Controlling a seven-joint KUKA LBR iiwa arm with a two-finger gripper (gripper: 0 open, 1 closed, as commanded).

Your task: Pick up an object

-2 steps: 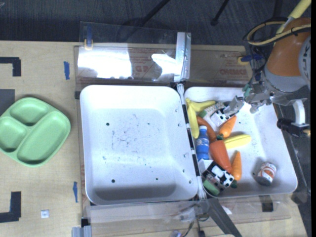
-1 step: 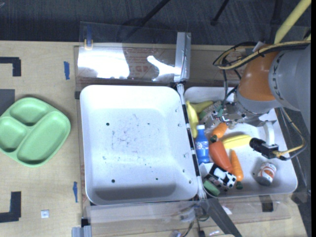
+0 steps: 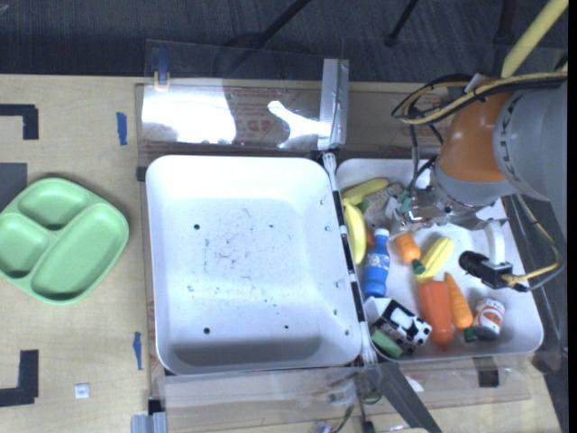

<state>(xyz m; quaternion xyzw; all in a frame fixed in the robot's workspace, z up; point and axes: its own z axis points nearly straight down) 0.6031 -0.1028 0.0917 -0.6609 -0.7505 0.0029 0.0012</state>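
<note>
Camera view: gripper (image 3: 407,207) low in right bin (image 3: 521,332), near banana (image 3: 364,190); finger state, can't tell. Approach step. Next: settle on one toy, close, lift straight.

Light falls evenly from above and the scene is bright. The clear panel (image 3: 239,115) behind the left bin (image 3: 171,188) throws back strong white glare that washes out its surface. The left bin's floor reads slightly bluish and soft, with faint shadow gathering along its near wall. The top of the view beyond the bench is dark. The arm (image 3: 532,142) at right looks large and somewhat blurred. Small items in the right bin (image 3: 527,318) show limited detail.
</note>
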